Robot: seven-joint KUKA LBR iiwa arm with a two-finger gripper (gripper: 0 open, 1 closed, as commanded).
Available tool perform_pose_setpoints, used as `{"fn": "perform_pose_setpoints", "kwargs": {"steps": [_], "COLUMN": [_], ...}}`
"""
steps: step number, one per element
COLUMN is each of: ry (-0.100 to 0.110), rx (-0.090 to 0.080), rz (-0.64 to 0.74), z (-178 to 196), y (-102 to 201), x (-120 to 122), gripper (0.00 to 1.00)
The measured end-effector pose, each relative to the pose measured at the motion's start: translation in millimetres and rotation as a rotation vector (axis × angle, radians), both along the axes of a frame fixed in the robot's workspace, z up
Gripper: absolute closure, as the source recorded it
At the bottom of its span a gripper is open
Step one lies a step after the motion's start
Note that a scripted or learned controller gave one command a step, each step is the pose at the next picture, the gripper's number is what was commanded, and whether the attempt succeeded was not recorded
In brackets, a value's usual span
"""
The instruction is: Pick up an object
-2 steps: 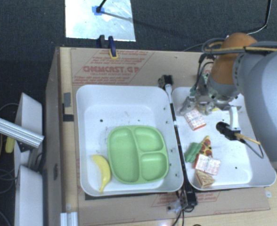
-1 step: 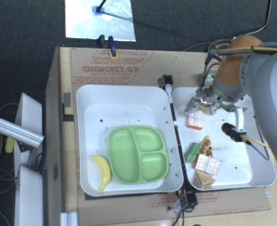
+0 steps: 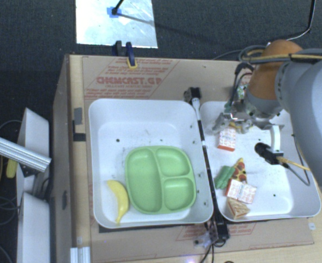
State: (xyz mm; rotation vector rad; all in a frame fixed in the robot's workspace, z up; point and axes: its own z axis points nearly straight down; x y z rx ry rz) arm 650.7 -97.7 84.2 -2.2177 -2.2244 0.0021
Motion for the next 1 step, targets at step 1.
{"fn": "perform_pose_setpoints", "kwargs": {"steps": [1], "ry": [0.0], "rx": [-0.001], "rz": [0.003], "z": [10.7], "y": [-0.3], "x": [0.4], "gripper": [1.0]}}
